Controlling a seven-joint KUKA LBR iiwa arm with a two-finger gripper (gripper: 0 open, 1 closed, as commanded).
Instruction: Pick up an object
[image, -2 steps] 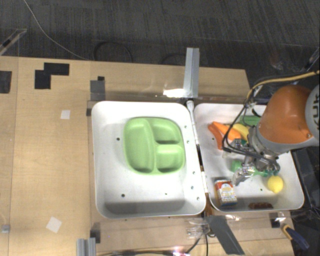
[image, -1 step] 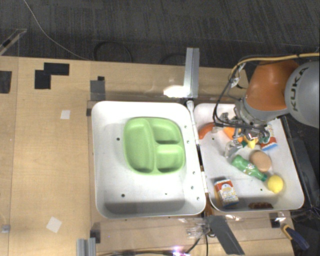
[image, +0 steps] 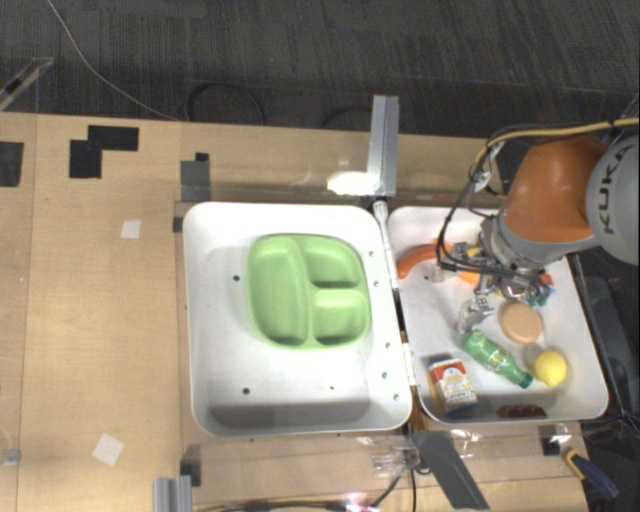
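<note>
Down at the near edge of the right bin (image: 590, 400) there's a small dark thing (image: 520, 410) against the wall, too dim to make out. Just beside it, a little carton (image: 452, 384) with an orange and white label lies flat. Up a touch, a yellow lemon (image: 550, 368) sits near the right wall, and a green bottle (image: 497, 359) lies on its side between carton and lemon. Next, a round tan disc (image: 521, 324) just past the bottle. And here's the gripper (image: 478, 312), poised over the bottle's far end, metal fingers (image: 470, 320) pointing down, nothing between them; whether they're spread or closed, I can't tell. Beyond that, an orange piece (image: 414, 259) lies by the divider. Over in the left bin (image: 215, 330), a green sectioned tray (image: 305, 290) rests in the middle.
</note>
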